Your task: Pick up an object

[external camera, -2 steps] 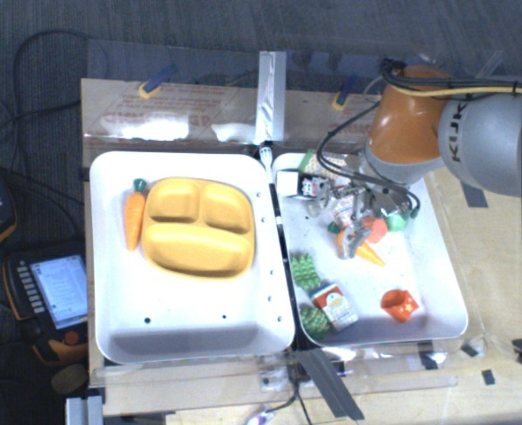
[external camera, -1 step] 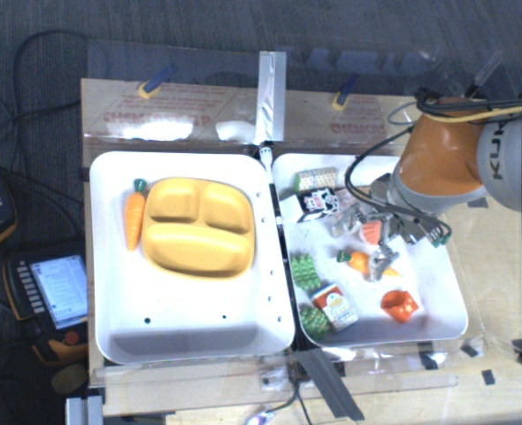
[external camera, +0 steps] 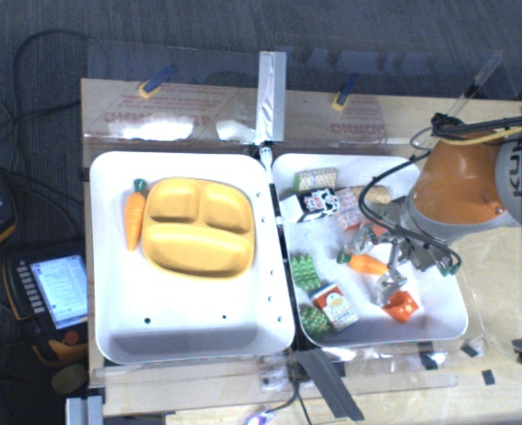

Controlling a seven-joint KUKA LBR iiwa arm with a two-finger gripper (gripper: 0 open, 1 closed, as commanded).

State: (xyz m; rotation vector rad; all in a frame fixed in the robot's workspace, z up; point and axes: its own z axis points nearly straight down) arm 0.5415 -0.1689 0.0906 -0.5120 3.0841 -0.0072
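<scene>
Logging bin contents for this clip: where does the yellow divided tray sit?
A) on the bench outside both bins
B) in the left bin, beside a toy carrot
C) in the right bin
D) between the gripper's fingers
B: the yellow divided tray lies in the left bin, with the toy carrot along its left side.

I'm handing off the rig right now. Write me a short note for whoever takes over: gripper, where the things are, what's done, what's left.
Gripper: low in the right bin, beside the small carrot; I cannot tell whether anything is gripped.
Right bin: small carrot mid-bin, red packet near the front right, juice carton at the front, green pieces along the left wall, cow-print box at the back.
Left bin: yellow tray with a carrot to its left.
Done: arm is down among the objects.
Left: secure one object and lift it.
</scene>
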